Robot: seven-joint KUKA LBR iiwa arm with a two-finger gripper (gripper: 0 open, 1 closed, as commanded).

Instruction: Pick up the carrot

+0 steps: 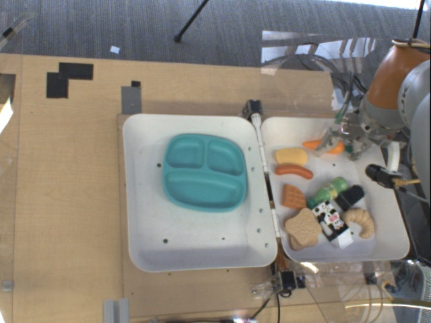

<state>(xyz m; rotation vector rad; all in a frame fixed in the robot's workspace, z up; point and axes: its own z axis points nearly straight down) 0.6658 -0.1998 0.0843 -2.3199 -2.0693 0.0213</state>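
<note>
The carrot [313, 143] is a small orange piece lying at the back of the right bin [397, 244]. Part of it is covered by my gripper [340, 142], which is low over the carrot's right end. A second bit of orange shows just right of the gripper's metal parts. The grey arm with its orange band comes in from the upper right.
A teal divided plate [204, 172] lies in the left bin [145, 247]. In the right bin, nearer than the carrot, lie a yellow piece [291, 156], a sausage [294, 171], a waffle [293, 196], a green bottle [328, 192], a cow-print carton [330, 219], a cookie [303, 227] and a croissant [360, 222].
</note>
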